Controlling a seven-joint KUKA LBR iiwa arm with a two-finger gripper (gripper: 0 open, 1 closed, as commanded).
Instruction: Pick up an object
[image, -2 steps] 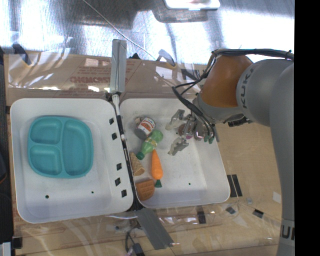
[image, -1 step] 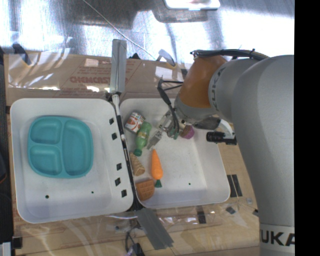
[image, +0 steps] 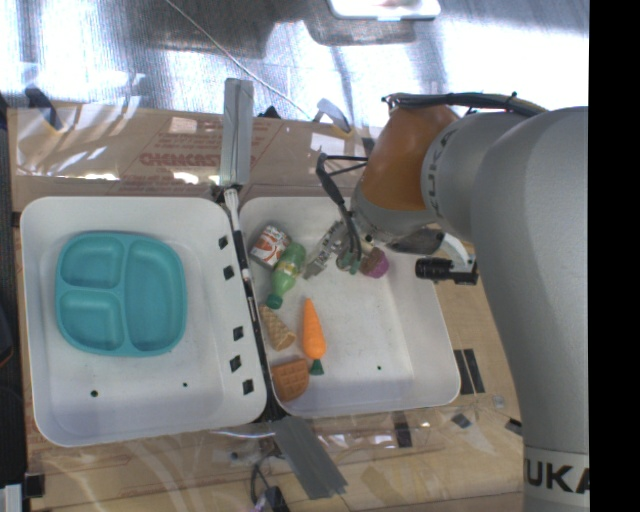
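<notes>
Pincer (image: 338, 252), metallic, low in right bin (image: 400, 345) at 12 o'clock; finger state unclear. Purple rounded object (image: 375, 264) beside it at 3 o'clock. Smooth orange carrot (image: 313, 328) at 6 o'clock. Teal compartment plate (image: 120, 292) in left bin (image: 60, 400).

The table (image: 480, 385) carries two shallow white bins side by side and touching: the left bin (image: 60, 400) and the right bin (image: 420, 340).

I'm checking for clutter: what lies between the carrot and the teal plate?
In the camera view, an ice-cream cone and the bins' adjoining rims lie between the carrot and the teal plate.
</notes>
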